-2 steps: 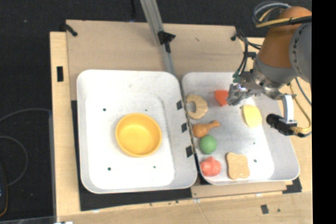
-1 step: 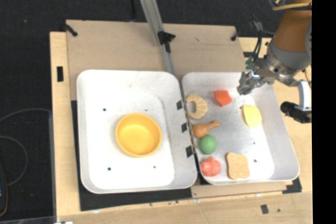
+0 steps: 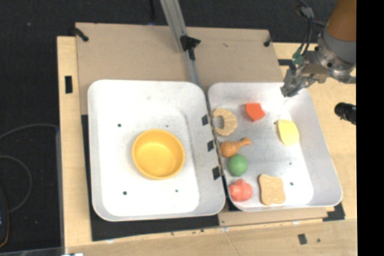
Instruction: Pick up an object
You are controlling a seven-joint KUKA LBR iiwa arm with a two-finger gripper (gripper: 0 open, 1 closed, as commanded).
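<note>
Nothing is picked yet — the pincer [image 3: 290, 89] hovers over the right white bin's [image 3: 321, 147] far corner, its spread impossible to tell; the nearest candidate, a red-orange block [image 3: 255, 111], lies untouched.

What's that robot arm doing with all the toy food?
The end effector hangs over the far corner of the right bin, holding nothing. Below it lie toy foods: an orange block, a yellow piece, a drumstick, a green ball and toast. The left bin has a yellow bowl.
</note>
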